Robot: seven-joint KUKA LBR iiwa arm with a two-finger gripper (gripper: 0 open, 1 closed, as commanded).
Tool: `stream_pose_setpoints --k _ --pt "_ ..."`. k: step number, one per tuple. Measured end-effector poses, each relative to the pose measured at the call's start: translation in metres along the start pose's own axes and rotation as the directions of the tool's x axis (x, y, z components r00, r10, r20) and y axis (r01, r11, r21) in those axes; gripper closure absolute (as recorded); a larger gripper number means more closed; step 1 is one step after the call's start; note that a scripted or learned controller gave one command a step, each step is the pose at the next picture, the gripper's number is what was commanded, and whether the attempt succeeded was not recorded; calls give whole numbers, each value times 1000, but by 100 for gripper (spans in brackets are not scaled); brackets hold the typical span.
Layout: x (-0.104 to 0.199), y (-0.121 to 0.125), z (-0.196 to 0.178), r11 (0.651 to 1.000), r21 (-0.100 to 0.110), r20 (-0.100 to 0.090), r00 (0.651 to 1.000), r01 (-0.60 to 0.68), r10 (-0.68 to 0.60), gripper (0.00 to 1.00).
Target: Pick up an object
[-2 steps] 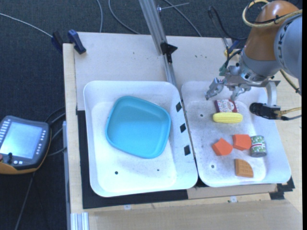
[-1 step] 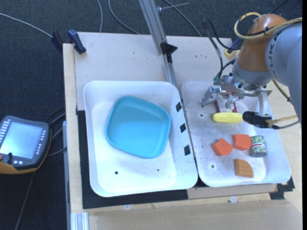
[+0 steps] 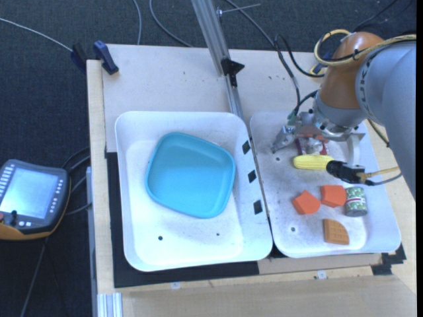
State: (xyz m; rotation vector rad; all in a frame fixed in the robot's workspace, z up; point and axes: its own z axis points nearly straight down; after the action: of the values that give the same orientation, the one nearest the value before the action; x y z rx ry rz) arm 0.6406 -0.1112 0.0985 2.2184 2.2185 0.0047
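Observation:
My gripper point(image 3: 295, 135) hangs low over the back part of the right bin point(image 3: 281, 233), under the grey arm with its orange band point(image 3: 344, 71). A yellow oblong object point(image 3: 310, 162) lies just in front of the gripper, close to it. Further forward sit an orange block point(image 3: 306, 203), a second orange block point(image 3: 333, 195), a small green-and-white can point(image 3: 355, 201) and a brown waffle-like piece point(image 3: 336, 232). I see nothing clearly held by the gripper.
The left bin point(image 3: 132, 197) holds a light blue square plate point(image 3: 191, 174). A metal pole point(image 3: 211, 28) slants over the bench's back. A blue clamp point(image 3: 106, 57) sits at the back left corner, and a handheld pendant point(image 3: 30, 197) lies off the bench's left side.

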Motion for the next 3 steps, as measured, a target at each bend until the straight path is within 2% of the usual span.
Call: stream_pose_setpoints --k 1,2,3 --pt "0 1 -11 1000 -2 0 1000 0 0 100" --pt "11 2 -64 1000 0 -1 1000 1 -1 100" --pt "3 4 -110 1000 0 0 1000 0 0 100"
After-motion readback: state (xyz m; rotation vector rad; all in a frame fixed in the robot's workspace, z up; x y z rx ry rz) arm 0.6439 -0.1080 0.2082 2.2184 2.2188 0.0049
